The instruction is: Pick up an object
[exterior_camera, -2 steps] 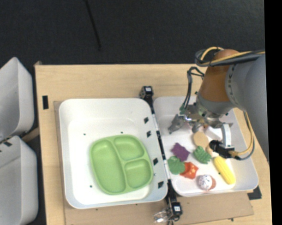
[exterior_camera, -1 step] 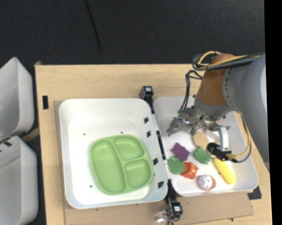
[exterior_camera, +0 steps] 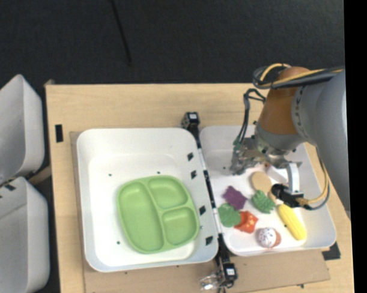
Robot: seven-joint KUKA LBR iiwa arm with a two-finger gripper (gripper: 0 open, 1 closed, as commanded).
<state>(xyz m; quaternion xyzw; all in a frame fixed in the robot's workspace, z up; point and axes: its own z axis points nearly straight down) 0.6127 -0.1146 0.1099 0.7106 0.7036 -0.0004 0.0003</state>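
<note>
Evidently the approach step is in hand: the end effector (exterior_camera: 243,160), its opening impossible to tell, is poised above the right bin (exterior_camera: 318,231), where a descent onto the purple toy (exterior_camera: 235,197) is called for.

Left of my claw (exterior_camera: 239,165) the right bin's floor (exterior_camera: 216,149) lies bare, while just below it the purple piece (exterior_camera: 235,197), tan piece (exterior_camera: 261,182), green pieces (exterior_camera: 229,216) and yellow corn (exterior_camera: 292,221) crowd together, blocking passage.
</note>
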